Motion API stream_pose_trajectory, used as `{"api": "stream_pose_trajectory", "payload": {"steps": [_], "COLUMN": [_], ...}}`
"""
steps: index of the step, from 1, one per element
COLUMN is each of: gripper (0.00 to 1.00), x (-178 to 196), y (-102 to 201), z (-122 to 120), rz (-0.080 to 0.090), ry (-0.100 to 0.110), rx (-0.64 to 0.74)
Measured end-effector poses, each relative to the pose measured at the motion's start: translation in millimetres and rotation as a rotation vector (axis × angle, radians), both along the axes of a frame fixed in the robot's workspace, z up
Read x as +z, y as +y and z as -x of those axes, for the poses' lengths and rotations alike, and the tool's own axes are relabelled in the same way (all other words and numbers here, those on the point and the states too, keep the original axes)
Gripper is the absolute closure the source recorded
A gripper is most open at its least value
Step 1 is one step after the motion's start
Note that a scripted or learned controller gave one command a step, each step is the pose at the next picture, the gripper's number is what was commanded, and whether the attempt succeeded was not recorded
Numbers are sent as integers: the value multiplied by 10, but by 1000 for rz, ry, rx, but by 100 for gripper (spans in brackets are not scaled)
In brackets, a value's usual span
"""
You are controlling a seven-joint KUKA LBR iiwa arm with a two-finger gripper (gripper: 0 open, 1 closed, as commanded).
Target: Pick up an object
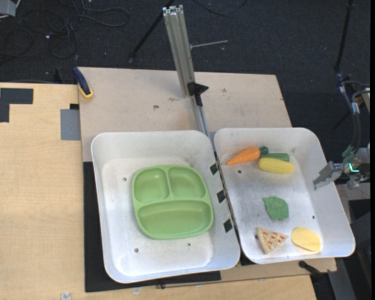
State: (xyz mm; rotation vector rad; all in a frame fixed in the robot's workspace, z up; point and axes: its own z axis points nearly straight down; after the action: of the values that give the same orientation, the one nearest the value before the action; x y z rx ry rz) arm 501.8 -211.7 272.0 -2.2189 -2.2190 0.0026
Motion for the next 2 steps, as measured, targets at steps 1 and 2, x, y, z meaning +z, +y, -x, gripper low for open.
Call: {"api": "stream_pose_trajectory", "payload": {"steps": [1, 2], "gripper": [0, 0], "x": [5, -507], "y": [-1, 108], "z": [-2, -5], "rz": [0, -2], "ry": [-1, 3], "rx": [0, 0]}}
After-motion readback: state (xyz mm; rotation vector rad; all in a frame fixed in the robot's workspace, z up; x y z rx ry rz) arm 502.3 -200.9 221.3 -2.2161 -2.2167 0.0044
